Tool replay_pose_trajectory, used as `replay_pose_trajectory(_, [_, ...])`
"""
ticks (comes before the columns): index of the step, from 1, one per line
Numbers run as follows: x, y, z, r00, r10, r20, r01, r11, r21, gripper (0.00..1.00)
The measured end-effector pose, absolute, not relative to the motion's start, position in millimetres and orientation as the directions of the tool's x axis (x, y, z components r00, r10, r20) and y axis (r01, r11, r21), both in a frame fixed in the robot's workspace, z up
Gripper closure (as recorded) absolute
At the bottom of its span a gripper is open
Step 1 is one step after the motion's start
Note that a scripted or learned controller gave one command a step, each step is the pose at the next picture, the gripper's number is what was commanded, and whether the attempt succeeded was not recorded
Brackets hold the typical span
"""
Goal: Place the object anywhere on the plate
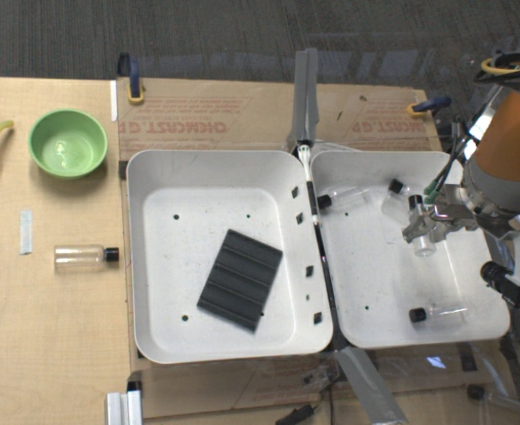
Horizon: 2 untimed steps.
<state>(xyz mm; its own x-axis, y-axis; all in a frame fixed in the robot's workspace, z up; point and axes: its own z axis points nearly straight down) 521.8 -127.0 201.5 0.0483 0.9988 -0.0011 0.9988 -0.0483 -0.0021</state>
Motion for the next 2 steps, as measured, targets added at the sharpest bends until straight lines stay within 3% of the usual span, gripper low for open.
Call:
replay_pose_trajectory(1, [602.6, -85.3, 220.5, -0.009, 1.0, -0.002, 1.0, 0.009, -0.002, 1.0])
replay_pose_trajectory(2, [658.7, -4.0, 190.7, -0.191, 0.982, -0.002, 0.982, 0.191, -0.001, 1.0])
